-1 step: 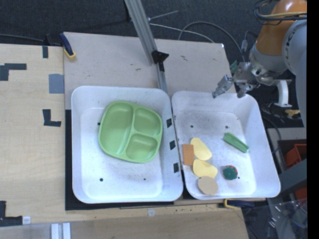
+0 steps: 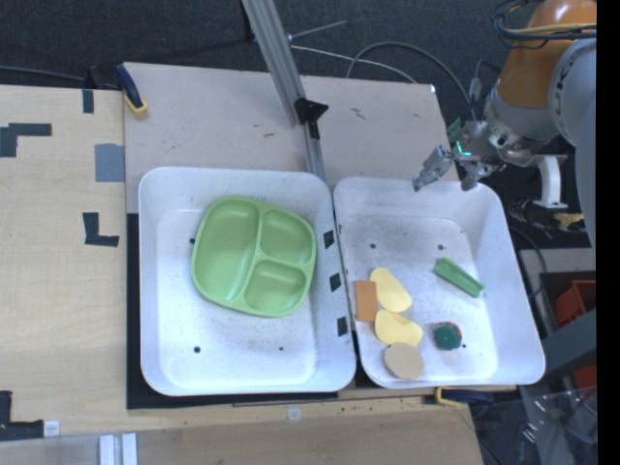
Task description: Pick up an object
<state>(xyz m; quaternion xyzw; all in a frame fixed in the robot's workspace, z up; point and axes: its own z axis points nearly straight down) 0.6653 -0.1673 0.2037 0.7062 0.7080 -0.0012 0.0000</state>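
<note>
Fingers of the gripper [image 2: 448, 170] are seen spread apart with nothing between them, poised over the far rim of the right bin [image 2: 504, 260]. Within that bin are found a green stick [image 2: 457, 277], two yellow pieces [image 2: 391, 290], an orange block [image 2: 365, 301], a tan disc [image 2: 404, 361] and a dark green round piece [image 2: 447, 336]. A green divided plate [image 2: 255, 256] is held by the left bin [image 2: 165, 289].
</note>
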